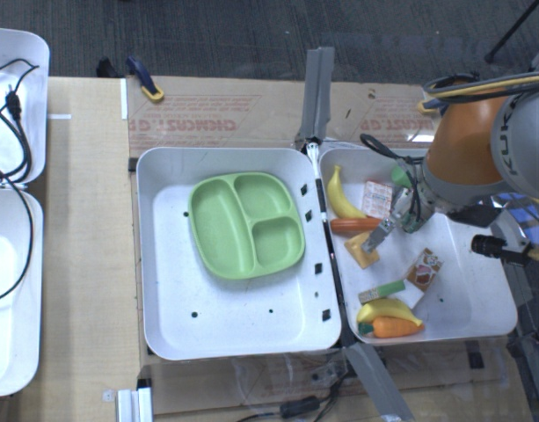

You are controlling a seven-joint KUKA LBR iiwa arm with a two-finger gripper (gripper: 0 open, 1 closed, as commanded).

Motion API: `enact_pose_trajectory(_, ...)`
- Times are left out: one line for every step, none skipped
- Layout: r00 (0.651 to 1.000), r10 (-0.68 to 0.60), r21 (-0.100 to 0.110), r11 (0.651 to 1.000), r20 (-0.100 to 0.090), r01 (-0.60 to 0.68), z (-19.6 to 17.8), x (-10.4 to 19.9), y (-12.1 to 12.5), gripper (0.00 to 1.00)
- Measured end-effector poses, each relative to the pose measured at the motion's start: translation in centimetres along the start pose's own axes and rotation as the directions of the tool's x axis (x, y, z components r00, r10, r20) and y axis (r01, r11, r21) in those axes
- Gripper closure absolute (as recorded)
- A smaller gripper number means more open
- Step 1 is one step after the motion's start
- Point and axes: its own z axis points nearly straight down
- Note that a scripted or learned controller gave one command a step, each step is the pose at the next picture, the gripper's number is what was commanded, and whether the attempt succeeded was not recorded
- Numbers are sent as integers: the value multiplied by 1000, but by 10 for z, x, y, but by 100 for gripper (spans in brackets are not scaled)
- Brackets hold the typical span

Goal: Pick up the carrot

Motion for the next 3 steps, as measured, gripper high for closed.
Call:
enact_pose_trajectory(999,-35,3,999,-4,35,2,49,-54,0)
enact_pose_trajectory(1000,-9,-6,1000,9,9,-1,46,-95,0)
enact_pose_trajectory(993,116,0,993,1,-116,1,16,-125,0)
